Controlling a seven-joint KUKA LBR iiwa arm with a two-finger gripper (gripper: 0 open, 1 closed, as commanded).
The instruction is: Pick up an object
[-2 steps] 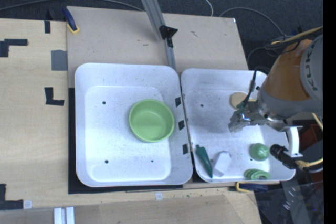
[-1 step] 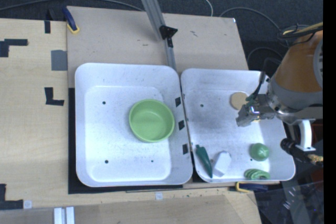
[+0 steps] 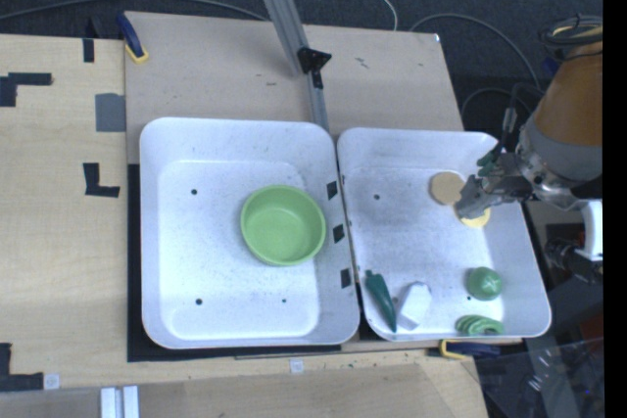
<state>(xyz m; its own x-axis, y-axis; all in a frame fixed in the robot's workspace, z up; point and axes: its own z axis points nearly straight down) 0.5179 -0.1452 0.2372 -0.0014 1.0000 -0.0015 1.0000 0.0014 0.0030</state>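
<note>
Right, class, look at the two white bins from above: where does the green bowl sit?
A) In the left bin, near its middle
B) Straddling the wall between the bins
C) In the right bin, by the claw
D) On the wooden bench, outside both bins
A: the green bowl rests on the floor of the left bin, near its middle, well apart from the claw over the right bin.

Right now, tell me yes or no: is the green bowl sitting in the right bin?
No. The green bowl sits in the left bin, across the divide from the right bin where the gripper is.
</note>
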